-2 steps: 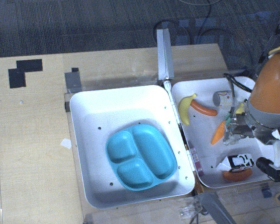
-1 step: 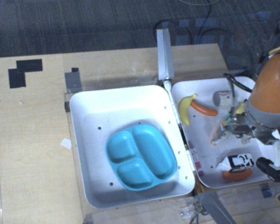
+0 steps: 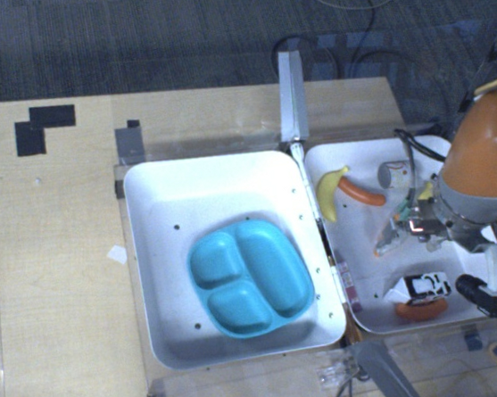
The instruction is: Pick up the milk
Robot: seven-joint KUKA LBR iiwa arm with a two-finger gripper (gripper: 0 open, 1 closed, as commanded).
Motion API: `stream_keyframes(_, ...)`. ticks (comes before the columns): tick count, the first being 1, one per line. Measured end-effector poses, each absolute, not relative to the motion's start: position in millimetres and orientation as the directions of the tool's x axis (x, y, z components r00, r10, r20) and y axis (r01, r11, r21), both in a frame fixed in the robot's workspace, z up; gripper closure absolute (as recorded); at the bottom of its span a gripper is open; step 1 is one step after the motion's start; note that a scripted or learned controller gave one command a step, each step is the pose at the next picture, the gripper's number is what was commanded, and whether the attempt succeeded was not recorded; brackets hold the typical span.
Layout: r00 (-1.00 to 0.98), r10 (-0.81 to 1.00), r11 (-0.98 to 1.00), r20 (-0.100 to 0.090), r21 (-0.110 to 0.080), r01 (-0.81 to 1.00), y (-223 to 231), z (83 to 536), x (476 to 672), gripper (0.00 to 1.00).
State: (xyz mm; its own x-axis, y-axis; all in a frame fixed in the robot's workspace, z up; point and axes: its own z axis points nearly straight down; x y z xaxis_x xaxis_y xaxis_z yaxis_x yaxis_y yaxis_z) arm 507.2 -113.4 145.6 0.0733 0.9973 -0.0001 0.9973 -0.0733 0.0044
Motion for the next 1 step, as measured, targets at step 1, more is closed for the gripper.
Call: stream_keyframes(1,0.049,0.999,-0.049,0.0,0.004,0.999,-126.1,122.6,488.0,0.0)
